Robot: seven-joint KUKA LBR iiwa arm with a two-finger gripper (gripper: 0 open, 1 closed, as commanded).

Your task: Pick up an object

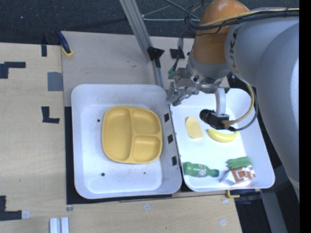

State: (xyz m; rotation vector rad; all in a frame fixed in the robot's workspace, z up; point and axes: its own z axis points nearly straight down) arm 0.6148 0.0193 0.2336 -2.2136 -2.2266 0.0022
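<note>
Although the gripper (pixel 177 97) hangs over the far left corner of the right bin (pixel 257 149), I cannot tell its state. The nearest thing, the pale yellow piece (pixel 194 128), lies just below and right of it, long axis running toward the bin's near edge.

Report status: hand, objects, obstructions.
Hand over right bin's top-left corner, holding nothing. Banana, green bottle untouched. Bin wall close beside the hand.
</note>
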